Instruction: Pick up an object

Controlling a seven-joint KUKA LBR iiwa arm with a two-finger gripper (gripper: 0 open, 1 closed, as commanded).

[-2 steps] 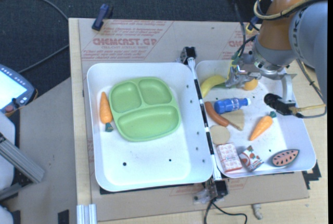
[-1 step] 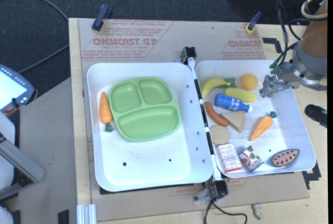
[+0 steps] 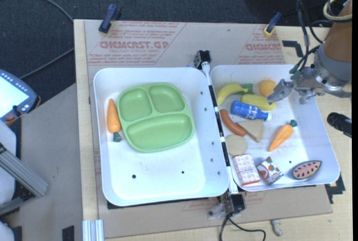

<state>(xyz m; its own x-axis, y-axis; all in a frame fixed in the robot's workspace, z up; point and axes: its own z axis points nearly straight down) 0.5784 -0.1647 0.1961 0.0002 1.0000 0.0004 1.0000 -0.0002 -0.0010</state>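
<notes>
Now the gripper (image 3: pixel 291 86) hangs over the upper right part of the right bin (image 3: pixel 327 139), and the arm (image 3: pixel 335 50) comes in from the right edge. One finger (image 3: pixel 281 90) points left toward the orange (image 3: pixel 268 87), a second one (image 3: pixel 306 94) is a little to the right of it, so the fingers look spread, and nothing is between them.

Under and left of the gripper lie the orange, a corn cob (image 3: pixel 258 102), a banana (image 3: pixel 230 91) and a blue bottle (image 3: pixel 249 111), all close together. Below them are a sausage (image 3: pixel 232 123), a carrot (image 3: pixel 281 136), a pale cookie (image 3: pixel 237 146), two small cartons (image 3: pixel 246 170) and a watermelon slice (image 3: pixel 306 169) near the lower right corner.

The left bin (image 3: pixel 112 178) holds a green tray (image 3: pixel 155 117) with three compartments, and a second carrot (image 3: pixel 113 118) lies just beside the tray's left edge. Two clamps (image 3: pixel 108 18) sit on the far edge of the bench.
</notes>
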